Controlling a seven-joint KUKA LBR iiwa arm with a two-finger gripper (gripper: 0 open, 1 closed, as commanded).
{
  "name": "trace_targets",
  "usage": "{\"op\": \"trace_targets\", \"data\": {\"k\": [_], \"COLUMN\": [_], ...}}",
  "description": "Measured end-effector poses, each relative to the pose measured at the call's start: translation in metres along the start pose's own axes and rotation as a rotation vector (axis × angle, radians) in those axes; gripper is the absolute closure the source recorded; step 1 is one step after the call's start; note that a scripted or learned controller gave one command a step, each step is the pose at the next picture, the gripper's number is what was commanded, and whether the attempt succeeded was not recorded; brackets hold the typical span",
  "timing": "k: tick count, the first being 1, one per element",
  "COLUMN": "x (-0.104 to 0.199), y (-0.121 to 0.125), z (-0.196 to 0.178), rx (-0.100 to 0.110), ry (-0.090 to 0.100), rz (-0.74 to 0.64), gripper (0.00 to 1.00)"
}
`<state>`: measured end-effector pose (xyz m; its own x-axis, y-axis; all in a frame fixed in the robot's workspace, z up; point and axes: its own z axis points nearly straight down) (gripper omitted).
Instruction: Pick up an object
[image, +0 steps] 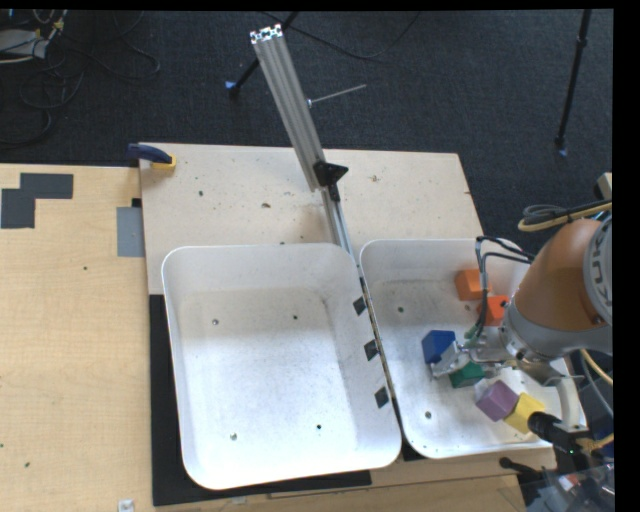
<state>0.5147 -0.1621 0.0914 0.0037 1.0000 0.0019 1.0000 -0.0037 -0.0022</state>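
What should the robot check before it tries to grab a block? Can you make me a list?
1. Gripper is down inside the right bin, where the blocks are: ok.
2. A block is close enough to grab: the blue block and green block sit right beside the gripper: ok.
3. Nothing is already held: cannot tell.
4. There is room around the target: the blue and green blocks crowd the gripper from both sides: not ok.
5. The purple block and yellow block are out of the way: they lie together near the green one: cannot tell.
6. The orange block is out of the way, nearer the far wall: ok.
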Motion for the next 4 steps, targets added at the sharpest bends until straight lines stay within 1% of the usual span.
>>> {"op": "trace_targets", "data": {"k": [1, 2, 3, 4], "x": [-0.001, -0.009, -0.005, 0.0], "y": [-0.001, -0.008, -0.01, -0.001], "z": [-0.01, -0.059, -0.12, -0.173], "rx": [0.002, -0.003, -0.005, -0.005], "ry": [0.002, -0.002, -0.003, -0.002], "rz": [0.006, 0.006, -0.005, -0.006], "gripper": [1.0, 1.0, 1.0, 1.0]}}
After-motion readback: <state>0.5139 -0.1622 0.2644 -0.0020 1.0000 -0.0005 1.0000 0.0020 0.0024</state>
